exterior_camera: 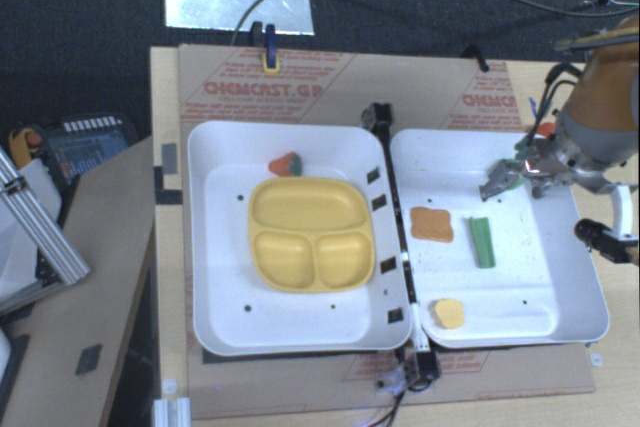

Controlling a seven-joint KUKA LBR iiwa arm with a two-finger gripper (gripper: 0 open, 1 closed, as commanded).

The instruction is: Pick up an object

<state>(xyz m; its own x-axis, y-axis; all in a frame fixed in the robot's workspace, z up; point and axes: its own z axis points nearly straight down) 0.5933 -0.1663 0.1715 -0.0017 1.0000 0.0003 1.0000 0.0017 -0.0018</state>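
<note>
Yellow round piece [449, 313]: lies at the bottom of the right bin [580, 315], near its lower left corner. Looks like small toy food, so probably light and hard. Low and rounded, so maybe slippery; best pinched across the middle.

Yellow tray [309, 234]: sits in the middle of the left bin [215, 315], three hollows on top. Wide and stiff, probably too big for a small grip except at the rim.

Orange flat piece [432, 224]: lies in the right bin, left of center, near the wall between the bins. Looks like a toy toast slice, thin and light. Hard to get under; best pinched across its two side edges.

Green stick [482, 241]: lies just right of the orange piece, apart from it, long way running up and down the frame. Looks stiff, light and narrow. Probably the easiest pick: pinch across the thin width, at the middle, so no tipping.

Red and green piece [286, 164]: lies in the upper part of the left bin, right at the far edge of the tray. Small, maybe a toy fruit; lumpy, could roll.

Gripper [497, 182]: hangs over the upper part of the right bin, above the green stick, pointing left. Nothing seen between the fingers. Open or closed: cannot tell.
</note>
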